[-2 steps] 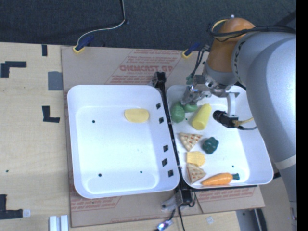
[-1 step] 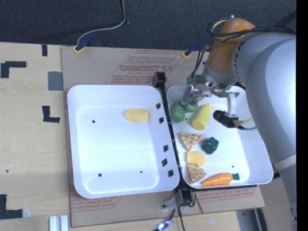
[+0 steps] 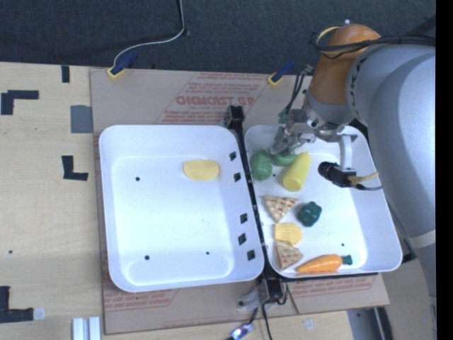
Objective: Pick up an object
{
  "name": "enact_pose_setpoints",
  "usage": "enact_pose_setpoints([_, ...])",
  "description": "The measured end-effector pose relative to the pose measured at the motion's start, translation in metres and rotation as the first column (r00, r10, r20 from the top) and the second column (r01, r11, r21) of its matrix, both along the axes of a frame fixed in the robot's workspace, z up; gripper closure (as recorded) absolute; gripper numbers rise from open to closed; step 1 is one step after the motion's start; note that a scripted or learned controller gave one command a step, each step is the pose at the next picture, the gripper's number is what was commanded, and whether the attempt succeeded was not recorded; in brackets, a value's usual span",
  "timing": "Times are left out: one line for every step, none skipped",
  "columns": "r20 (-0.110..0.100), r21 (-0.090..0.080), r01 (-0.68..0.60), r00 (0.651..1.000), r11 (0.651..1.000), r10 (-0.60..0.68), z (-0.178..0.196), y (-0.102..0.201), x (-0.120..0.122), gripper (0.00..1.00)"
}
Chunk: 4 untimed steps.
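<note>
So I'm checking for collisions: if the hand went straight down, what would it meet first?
Probably the green toy just under the hand, beside the yellow corn; depth is unclear.

Glossy white plastic bins (image 3: pixel 113 190), matt brown cardboard (image 3: pixel 205 98) beneath — smooth grey arm (image 3: pixel 403 119)

Light is even and soft; white bins (image 3: pixel 113 190) look bright without glare, shadows weak, whole frame slightly blurred.
</note>
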State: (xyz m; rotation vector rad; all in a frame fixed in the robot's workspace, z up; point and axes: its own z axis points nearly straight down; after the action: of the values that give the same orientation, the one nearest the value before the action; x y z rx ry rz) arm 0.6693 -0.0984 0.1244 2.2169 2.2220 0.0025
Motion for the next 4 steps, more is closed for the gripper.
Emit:
enact_pose_setpoints([0.0, 0.0, 0.001, 1.0, 1.0, -0.001, -0.0082, 0.0054, 0.0005, 1.0])
enact_pose_setpoints([0.002, 0.001, 0.0, 1.0, 1.0, 0.0, -0.0128, -0.0033, 0.0032, 1.0])
enact_pose_setpoints([0.003, -0.003, 0.002, 1.0, 1.0, -0.002, -0.0137, -0.0006, 0.0036, 1.0])
enact_pose_setpoints([0.004, -0.001, 0.001, 1.0, 1.0, -0.001, -0.0115, -0.0013, 0.002, 1.0])
